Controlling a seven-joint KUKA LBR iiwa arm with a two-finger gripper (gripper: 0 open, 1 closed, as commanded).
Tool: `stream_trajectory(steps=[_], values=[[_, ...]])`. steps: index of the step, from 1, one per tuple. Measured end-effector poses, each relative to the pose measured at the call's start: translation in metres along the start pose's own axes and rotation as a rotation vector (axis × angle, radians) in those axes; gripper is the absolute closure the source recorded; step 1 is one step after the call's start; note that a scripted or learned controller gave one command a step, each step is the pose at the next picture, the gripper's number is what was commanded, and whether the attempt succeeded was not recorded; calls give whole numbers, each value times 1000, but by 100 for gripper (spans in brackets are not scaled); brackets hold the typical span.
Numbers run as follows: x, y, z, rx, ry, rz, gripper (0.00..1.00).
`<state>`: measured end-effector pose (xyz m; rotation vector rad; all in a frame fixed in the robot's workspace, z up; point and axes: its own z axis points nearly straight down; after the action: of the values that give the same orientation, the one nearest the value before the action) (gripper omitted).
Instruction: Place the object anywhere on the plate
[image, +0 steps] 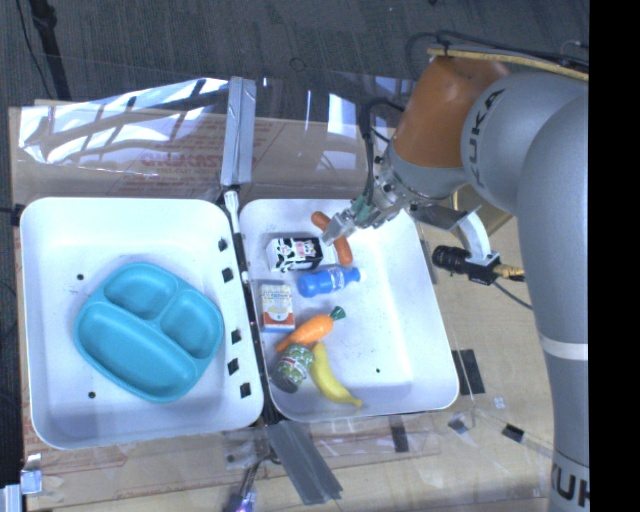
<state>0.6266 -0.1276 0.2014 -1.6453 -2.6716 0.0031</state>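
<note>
Reaching in from the right, the arm (520, 140) is held over the back of the right bin (420, 330), with the gripper (340, 232) lowered at the far end of the cluster of toy food. Just beneath and beside the fingertips a sausage (333, 236) is seen, orange-red, its long axis running from upper left to lower right. The tips appear to sit at its middle, but whether the sausage is truly between them cannot be told, and the state of the jaws cannot be told either.

The sausage is judged to be the task's thing, as it lies nearest the gripper. Just beside it, toward the front, a milk carton (295, 253) and a blue bottle (327, 281) are found; further forward lie a juice box (276, 305), a carrot (312, 330), a can (293, 368) and a banana (330, 378).

The plate (150, 330), blue and divided into three wells, is set in the left bin (60, 230), well apart from the gripper and across the divider between the bins. A leftward and forward carry is called for once a grip is secured. A close across the sausage's short axis is judged best.
</note>
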Motion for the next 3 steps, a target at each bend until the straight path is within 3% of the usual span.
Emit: stream_trajectory(steps=[1,2,3], values=[[87,-14,10,0,-1,-88,100],[158,29,10,-2,-3,-394,100],[212,-12,11,-1,-2,-330,100]])
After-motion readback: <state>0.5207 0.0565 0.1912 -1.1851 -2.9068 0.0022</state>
